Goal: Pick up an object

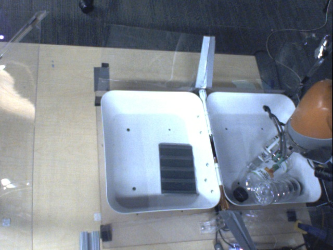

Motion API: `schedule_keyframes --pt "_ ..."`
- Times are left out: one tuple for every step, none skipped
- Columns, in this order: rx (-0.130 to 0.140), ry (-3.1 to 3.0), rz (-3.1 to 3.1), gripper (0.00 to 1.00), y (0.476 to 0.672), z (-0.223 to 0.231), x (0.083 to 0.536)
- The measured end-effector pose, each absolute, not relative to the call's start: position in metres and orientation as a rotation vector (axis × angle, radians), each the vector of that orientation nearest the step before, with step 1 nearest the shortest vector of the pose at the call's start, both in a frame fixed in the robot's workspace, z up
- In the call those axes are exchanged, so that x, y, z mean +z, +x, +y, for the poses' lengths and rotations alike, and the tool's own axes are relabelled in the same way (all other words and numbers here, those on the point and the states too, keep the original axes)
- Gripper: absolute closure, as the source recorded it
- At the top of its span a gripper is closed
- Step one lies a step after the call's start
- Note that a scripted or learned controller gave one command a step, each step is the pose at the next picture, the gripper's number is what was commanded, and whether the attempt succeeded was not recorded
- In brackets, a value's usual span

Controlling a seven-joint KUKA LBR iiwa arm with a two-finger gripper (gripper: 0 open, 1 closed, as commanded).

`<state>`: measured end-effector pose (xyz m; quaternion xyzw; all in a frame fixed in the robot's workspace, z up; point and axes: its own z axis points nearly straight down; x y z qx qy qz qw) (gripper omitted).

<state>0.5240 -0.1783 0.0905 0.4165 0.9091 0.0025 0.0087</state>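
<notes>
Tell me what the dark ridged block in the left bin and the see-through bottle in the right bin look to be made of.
Ridged block: probably matte black plastic or rubber; it is dull, dark and crossed by moulded ribs, without glare. Bottle: likely thin clear plastic; the white bin shows through it, it carries bright glints, and it has a dark cap. Glass cannot be ruled out.

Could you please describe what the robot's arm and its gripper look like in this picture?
The arm enters from the right, with a rounded orange band above a grey collar. A thin black cable loops beside it. The gripper below looks pale metallic, with small coloured wires.
</notes>
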Motion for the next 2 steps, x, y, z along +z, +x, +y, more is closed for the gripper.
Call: schedule_keyframes --pt "0.008 1.547 2.723 0.00 0.521 -0.203 0.092" --pt "0.014 1.540 2.717 1.00 0.524 -0.201 0.104"
